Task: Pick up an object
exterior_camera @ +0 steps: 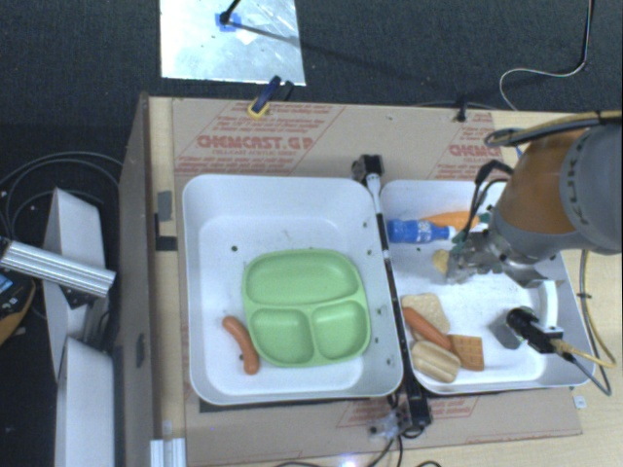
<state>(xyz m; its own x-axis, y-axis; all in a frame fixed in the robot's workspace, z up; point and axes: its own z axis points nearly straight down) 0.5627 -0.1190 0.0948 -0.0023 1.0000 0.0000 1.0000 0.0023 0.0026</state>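
The grey arm's end effector [459,261] is low in the right shallow white bin [560,377], its grip impossible to judge, beside a blue plastic bottle [417,231] and an orange carrot-shaped toy [450,219] (a green divided plastic plate [306,306] lies in the left white bin [209,261]).

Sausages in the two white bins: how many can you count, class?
2. One sausage lies in the left bin, beside the green tray; another lies in the right bin among bread pieces. The arm may hide more.
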